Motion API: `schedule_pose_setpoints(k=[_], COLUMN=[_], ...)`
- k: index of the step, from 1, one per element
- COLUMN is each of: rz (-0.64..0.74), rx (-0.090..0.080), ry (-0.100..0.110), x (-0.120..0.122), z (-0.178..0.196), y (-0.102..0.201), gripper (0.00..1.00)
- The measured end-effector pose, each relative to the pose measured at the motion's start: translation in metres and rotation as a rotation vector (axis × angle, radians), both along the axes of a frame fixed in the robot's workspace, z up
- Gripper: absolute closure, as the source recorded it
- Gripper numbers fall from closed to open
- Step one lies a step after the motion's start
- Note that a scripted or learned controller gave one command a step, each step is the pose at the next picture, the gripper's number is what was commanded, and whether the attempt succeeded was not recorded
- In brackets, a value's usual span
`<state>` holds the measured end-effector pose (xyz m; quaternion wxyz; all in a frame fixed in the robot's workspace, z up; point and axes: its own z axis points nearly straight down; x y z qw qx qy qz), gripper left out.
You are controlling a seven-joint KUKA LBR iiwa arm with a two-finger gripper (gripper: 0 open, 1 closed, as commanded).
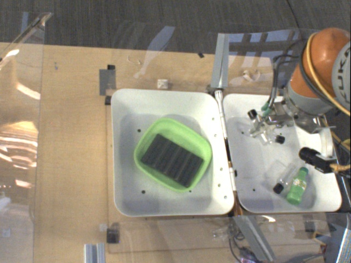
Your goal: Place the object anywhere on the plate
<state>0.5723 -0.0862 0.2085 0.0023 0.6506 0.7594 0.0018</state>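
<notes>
A pale wooden surface [60, 163] carries two shallow white bins side by side, with dark ribbed flooring beyond its far edge. The left bin [123, 119] holds a lime-green plate [143, 147], square with rounded corners and a raised rim, its floor covered by a dark grey ridged insert; the plate sits slightly turned, near the bin's middle.

In the right bin [247, 193], toward the near right corner, lies a small green bottle [298, 186] on its side, translucent green with a pale label and a lighter top end. The label's print is too small to read. Just beside it, on its left, rests a clear plastic piece [281, 178] with a black cap, touching or almost touching the bottle; which cannot be told.

The grey arm [307, 95] enters from the right, its orange band [323, 56] bulging over the far right corner of the right bin. Part of the black lettering "KU" shows on the white casing at the frame's edge. The wrist points down and leftward, placing the tool [262, 129] low over the far-left part of the right bin, well apart from the bottle. Its clear fingers blend into the white bin floor, so whether they are spread or pressed together cannot be told. A black cylindrical part [313, 159] juts out near the bin's right wall.
</notes>
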Motion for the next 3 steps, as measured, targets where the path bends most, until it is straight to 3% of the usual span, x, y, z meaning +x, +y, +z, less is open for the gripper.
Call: schedule_pose_setpoints(k=[1,2,3], rz=[0.136,0.233,0.232], rx=[0.0,0.0,0.0], ry=[-0.001,0.003,0.002], x=[-0.014,0.002,0.002], z=[0.025,-0.025,-0.024], y=[0.092,0.18,0.18], gripper=[1.0,1.0,0.0])
